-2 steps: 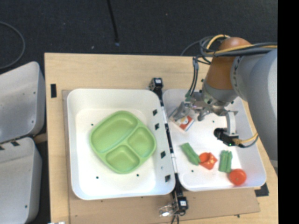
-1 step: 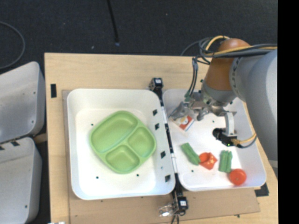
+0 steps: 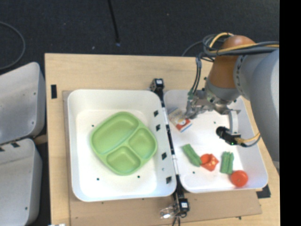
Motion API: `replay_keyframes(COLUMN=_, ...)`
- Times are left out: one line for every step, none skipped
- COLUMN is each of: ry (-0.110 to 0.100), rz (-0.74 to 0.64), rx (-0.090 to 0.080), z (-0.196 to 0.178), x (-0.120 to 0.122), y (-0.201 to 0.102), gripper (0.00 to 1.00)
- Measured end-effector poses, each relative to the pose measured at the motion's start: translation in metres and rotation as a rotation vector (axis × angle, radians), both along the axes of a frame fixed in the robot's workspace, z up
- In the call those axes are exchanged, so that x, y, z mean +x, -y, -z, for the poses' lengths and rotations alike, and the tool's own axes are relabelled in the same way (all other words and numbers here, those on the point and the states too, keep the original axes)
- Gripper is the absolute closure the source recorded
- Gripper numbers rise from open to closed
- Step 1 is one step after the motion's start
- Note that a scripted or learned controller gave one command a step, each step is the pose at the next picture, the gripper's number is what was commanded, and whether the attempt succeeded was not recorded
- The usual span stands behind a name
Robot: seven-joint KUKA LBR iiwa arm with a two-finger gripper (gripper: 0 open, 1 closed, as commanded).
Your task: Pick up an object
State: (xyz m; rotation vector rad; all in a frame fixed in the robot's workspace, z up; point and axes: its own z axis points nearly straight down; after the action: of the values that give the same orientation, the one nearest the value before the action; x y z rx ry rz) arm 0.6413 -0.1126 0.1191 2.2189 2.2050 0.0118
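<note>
In the right bin (image 3: pixel 251 175) my gripper (image 3: pixel 189 111) hangs low over the far left part, right above a small red, white and blue carton (image 3: pixel 181 123) that lies against the bin's left wall. Nearer the front lie a green pod (image 3: pixel 191 154), a red-orange pepper piece (image 3: pixel 209 161), a second green vegetable (image 3: pixel 227 163) and a red tomato (image 3: pixel 239 178). The wrist hides the fingers, so whether they touch the carton is unclear.
The left bin (image 3: pixel 84 178) holds a green divided plate (image 3: pixel 123 142). A black clip with cable (image 3: pixel 227 136) hangs from the arm over the right bin. Black clamps (image 3: pixel 157 84) sit on the ridge between the bins. Wooden bench all around.
</note>
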Motion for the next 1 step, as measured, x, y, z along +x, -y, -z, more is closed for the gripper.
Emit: replay_keyframes(ry=-0.007, rz=-0.009, rx=0.002, z=-0.0627, x=0.0081, y=-0.0014, gripper=1.00)
